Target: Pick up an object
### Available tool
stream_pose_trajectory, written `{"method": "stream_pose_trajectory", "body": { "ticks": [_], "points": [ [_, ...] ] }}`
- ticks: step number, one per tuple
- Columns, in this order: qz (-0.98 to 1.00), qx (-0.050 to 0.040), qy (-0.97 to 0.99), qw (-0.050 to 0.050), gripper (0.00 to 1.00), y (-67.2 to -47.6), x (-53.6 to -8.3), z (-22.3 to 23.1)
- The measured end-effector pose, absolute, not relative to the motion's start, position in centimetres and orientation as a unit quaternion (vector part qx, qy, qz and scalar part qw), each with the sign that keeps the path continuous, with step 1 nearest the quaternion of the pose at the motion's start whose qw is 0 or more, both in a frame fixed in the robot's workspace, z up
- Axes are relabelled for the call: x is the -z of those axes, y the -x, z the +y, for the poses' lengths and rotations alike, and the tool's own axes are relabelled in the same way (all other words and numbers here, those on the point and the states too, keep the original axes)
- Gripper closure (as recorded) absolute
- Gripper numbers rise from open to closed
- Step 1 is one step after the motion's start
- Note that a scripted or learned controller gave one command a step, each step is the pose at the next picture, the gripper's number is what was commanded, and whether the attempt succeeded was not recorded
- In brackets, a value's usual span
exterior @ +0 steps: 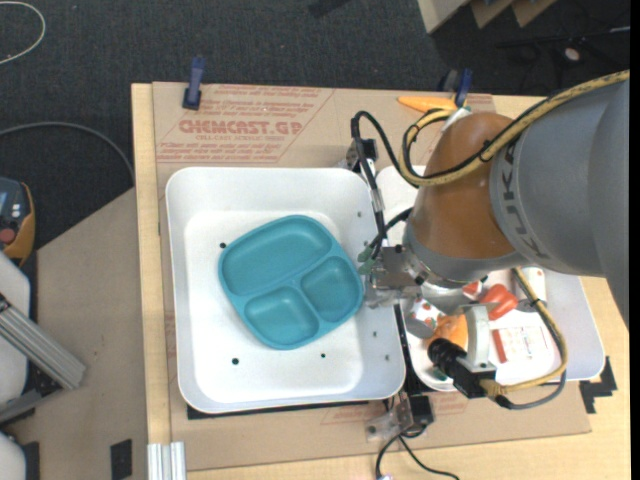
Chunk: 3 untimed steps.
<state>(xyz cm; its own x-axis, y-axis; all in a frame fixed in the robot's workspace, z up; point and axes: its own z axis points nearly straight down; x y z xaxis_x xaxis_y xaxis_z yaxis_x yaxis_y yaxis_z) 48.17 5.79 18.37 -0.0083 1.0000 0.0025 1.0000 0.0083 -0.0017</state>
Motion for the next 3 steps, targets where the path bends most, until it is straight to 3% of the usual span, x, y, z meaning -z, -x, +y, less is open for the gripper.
{"method": "stream_pose_trajectory", "body": {
  "ticks": [1, 2, 3],
  "points": [
    [-0.711, 0.0084, 0.703, -0.004, 1.0, -52.4, -31.7, 13.1],
    [-0.71, 0.0046, 0.704, -0.002, 1.0, -53.7, -36.8, 20.0],
    [-0.704, 0.0038, 0.71, -0.004, 1.0, -53.4, -43.7, 12.1]
  ]
}}
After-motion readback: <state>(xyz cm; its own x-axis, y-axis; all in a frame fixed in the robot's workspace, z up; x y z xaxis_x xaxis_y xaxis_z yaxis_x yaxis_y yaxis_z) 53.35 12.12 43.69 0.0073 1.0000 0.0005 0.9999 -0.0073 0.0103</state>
